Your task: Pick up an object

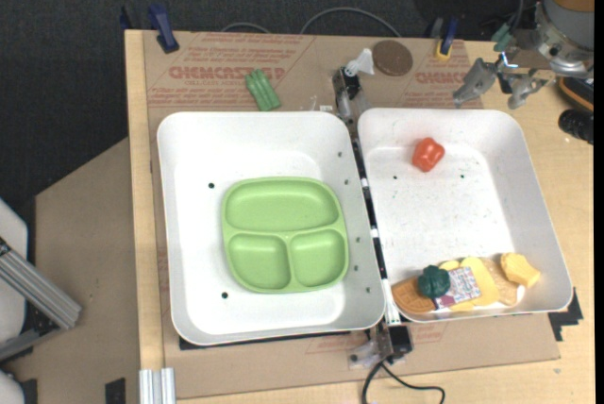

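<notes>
- The tool (495,76) is hanging above the far right corner of the right bin (538,194), outside its rim, and it is carrying nothing; its two fingers are standing apart, with bare surface showing between them.
- Nothing is being lifted yet, so the whole pick seems to be left to do: choosing a thing, coming down over it, closing and raising.
- The red pepper (427,154) is lying alone in the far part of the right bin, nearest the tool and well apart from the other things, so it looks like the easiest target.
- The rest is crowding the near edge of that bin: a dark green toy (434,281) is sitting on a flat tan piece (408,295), touching a yellow packet (469,282), with a yellow chunk (520,269) just beside.
- The left bin (189,204) is holding a green divided tray (283,233), which is lying flat.
</notes>
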